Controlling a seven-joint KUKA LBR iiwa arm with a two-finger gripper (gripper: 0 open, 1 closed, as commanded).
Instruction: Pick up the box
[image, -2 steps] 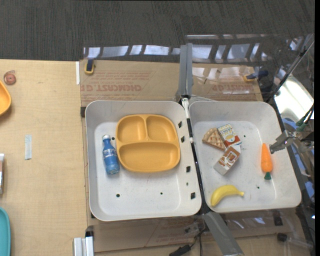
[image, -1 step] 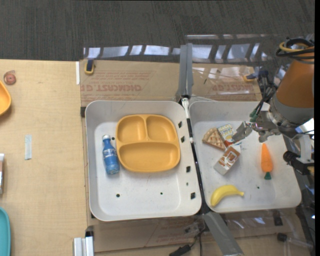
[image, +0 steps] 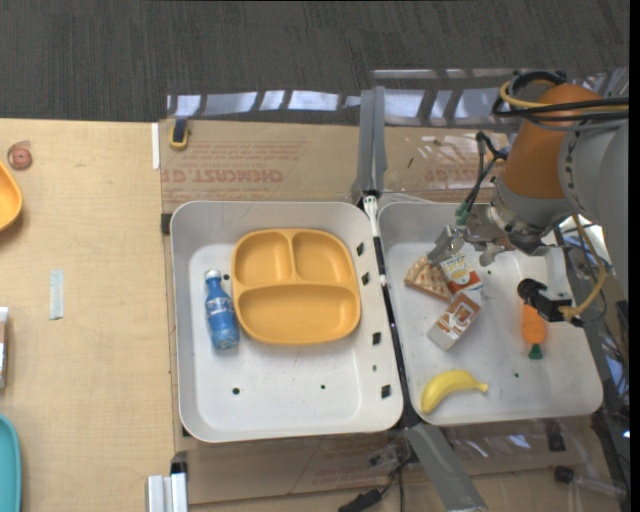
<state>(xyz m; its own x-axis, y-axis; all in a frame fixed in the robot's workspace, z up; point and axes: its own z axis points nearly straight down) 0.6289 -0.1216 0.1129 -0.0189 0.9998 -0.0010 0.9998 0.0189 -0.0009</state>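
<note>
Box (image: 455, 322) in full view, unobstructed

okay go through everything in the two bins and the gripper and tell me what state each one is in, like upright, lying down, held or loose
Yellow divided plate: flat, right way up, in the left bin.
Blue bottle: lying on its side beside the plate.
Box: lying flat in the right bin, loose.
Sandwich: lying flat, near the gripper.
Banana: lying loose.
Carrot: lying loose.
Gripper: over the right bin, above the sandwich, not on the box.

Robotics lab: arm (image: 585, 165) over bench bins (image: 190, 300).
</note>
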